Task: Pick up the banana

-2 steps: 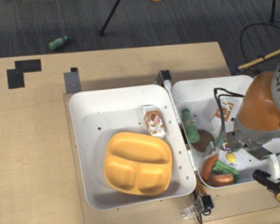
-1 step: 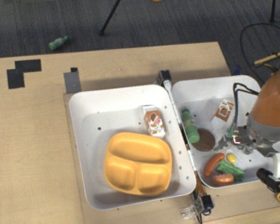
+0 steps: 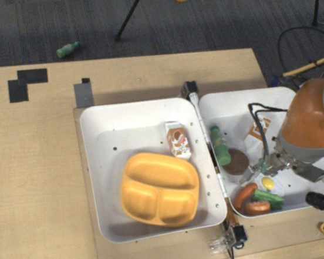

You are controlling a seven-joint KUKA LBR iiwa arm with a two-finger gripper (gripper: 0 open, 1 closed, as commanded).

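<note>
My hand (image 3: 267, 167) is low in the right bin (image 3: 230, 104), right over the banana (image 3: 268, 183), a small yellow piece lying near the bin's front between a brown disc (image 3: 235, 162) and the red (image 3: 246, 194) and green (image 3: 269, 199) things by the front wall; I cannot tell how the hand is set, since my orange-banded wrist (image 3: 309, 121) blocks it. A green bottle (image 3: 219, 146) lies along the divider, and the left bin (image 3: 98, 164) holds a yellow tray (image 3: 160, 188) and a small carton (image 3: 179, 141) on the counter (image 3: 34, 190).
</note>
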